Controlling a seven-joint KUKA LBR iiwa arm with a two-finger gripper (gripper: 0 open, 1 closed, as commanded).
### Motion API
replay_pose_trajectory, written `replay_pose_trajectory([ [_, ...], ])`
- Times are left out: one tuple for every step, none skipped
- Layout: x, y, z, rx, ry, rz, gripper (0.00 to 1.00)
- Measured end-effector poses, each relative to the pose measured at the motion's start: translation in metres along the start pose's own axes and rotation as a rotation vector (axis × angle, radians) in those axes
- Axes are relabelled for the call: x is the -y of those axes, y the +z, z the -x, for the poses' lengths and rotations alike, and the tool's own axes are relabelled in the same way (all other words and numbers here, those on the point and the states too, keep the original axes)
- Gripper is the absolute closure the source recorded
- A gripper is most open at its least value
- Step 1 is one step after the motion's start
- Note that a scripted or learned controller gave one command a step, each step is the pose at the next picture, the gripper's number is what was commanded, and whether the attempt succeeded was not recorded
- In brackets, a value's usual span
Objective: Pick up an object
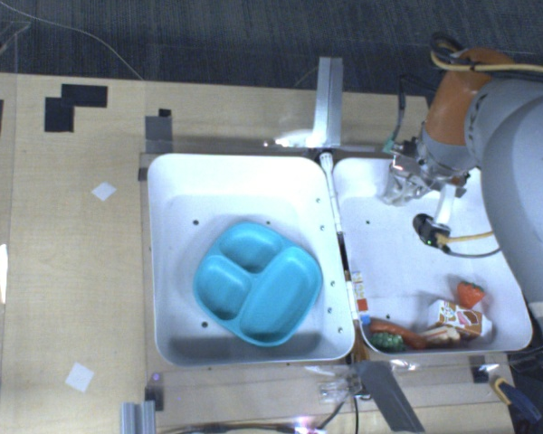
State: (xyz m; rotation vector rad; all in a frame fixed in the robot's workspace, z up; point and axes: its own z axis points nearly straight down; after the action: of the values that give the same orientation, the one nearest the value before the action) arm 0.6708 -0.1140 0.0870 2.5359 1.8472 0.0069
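1. Gripper (405, 186) hangs over the far end of the right bin (380, 242), below the orange band on the arm (452, 107). I cannot tell how wide it stands, and nothing is seen held in it.

2. Candidates for picking all lie well apart from the gripper, at the opposite, near end of the same bin: a small carton (459, 319), a red strawberry-like piece (471, 293) just beyond it, and a green piece (386, 339) with a brown-red stick-like bit (423, 337) beside it, tucked against the near wall.

3. Across the divider from the gripper, in the left bin (167, 242), sits one blue compartment plate (258, 283), alone.

4. Count: two bins, one plate, one carton, one red piece, one green piece, one brownish bit, though the cluster is small and its pieces are hard to separate.

5. Likely trouble:
- The small items crowd the near wall, so a finger could land on the bin edge instead of beside an item.
- Items lying against each other may be nudged aside or pinched two at once.
- The carton looks light and could tip or slide out of a shallow pinch.
- The plate looks broad and smooth-rimmed, a poor fit for two fingers.
- A black-tipped cable (432, 231) trails just beside the gripper and could drag across the bin floor.
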Motion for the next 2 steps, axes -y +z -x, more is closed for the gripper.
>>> replay_pose_trajectory([
  [0.072, -0.003, 0.03, -0.001, -0.062, 0.003, 1.0],
  [0.076, -0.003, 0.093, 0.003, -0.036, 0.005, 1.0],
])
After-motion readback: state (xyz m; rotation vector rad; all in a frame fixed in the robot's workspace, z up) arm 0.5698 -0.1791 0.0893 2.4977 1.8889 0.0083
